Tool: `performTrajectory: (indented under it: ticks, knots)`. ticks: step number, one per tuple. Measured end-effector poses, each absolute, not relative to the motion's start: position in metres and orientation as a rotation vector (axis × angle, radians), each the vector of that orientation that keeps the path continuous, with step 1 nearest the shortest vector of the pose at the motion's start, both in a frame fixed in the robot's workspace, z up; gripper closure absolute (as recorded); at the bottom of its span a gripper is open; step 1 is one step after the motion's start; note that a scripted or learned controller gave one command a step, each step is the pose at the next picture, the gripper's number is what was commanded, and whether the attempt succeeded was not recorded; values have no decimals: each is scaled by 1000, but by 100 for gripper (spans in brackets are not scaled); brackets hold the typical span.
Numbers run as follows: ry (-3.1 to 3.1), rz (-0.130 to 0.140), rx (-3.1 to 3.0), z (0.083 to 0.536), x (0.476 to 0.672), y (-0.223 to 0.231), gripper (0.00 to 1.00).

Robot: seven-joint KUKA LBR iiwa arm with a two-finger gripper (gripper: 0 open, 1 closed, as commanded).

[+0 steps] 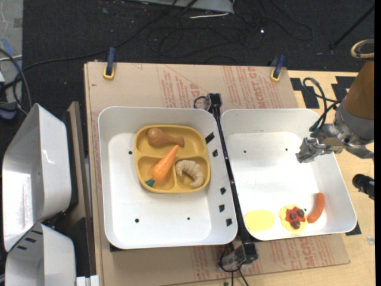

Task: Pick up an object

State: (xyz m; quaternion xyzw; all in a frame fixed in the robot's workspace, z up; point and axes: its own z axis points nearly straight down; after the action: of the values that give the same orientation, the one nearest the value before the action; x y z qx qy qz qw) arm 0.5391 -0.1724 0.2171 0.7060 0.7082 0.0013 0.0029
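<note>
**Claw over right bin, nothing in its grip**

The bench [178, 79] carries 2 shallow white bins side by side. The arm [362, 109] enters from the right, and its claw [305, 152] hangs above the upper right part of the right bin [268, 165], well apart from every object. I see nothing between its fingers; how far they are spread cannot be judged from this angle.

The right bin holds 3 items along its near edge: a flat yellow disc [259, 220], a small toy pizza slice with red toppings [293, 216] just beside it, and an orange-red toy sausage [317, 207] tilted next to that, near the right wall.

The left bin [119, 177] holds a yellow divided plate [143, 159]. In its upper compartment lies a brown toy drumstick [165, 137]. A toy carrot [165, 164] lies diagonally in the lower left compartment, and a pale toy shrimp [190, 171] sits in the lower right.
</note>
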Motion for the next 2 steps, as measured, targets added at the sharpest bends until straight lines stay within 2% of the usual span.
performTrajectory:
  ticks: [2]
  knots:
    - [2230, 2, 2212, 220, 573, -64, 100]
